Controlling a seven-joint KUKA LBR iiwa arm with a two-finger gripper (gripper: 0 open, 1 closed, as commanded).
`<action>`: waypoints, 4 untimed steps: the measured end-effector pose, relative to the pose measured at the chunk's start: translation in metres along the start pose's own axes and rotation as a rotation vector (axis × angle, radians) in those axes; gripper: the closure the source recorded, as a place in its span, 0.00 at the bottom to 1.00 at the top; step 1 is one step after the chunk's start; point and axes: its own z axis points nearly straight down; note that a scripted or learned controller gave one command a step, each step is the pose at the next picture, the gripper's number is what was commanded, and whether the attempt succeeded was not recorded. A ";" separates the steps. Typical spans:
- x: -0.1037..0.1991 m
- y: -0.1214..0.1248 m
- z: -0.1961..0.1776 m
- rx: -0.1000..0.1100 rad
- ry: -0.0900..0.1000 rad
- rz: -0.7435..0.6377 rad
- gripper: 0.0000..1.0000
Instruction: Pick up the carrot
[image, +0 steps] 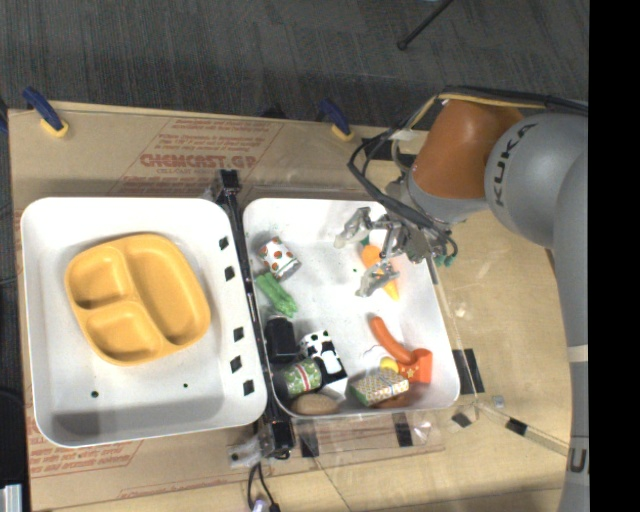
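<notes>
Grey arm (530, 170) in from right, wrist bent down, jaws spread

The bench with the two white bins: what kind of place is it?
Probably a robot lab test bench: a KUKA arm reaches over the right bin of toy food, the left bin holds a yellow tray, and cardboard lies underneath.

Reading "CHEMCAST GP" in red on the brown cardboard sheet (200, 150) lying under the bins, far side, left of centre. Smaller red lines around it blurring out, too tiny to read. Spotting "KUKA" in dark letters on the grey arm (510, 165), far right.
</notes>
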 end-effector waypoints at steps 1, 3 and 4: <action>-0.003 0.001 -0.012 0.002 -0.006 -0.006 1.00; -0.021 -0.009 0.031 0.000 0.002 -0.015 0.00; -0.025 -0.008 0.017 0.004 -0.007 -0.020 1.00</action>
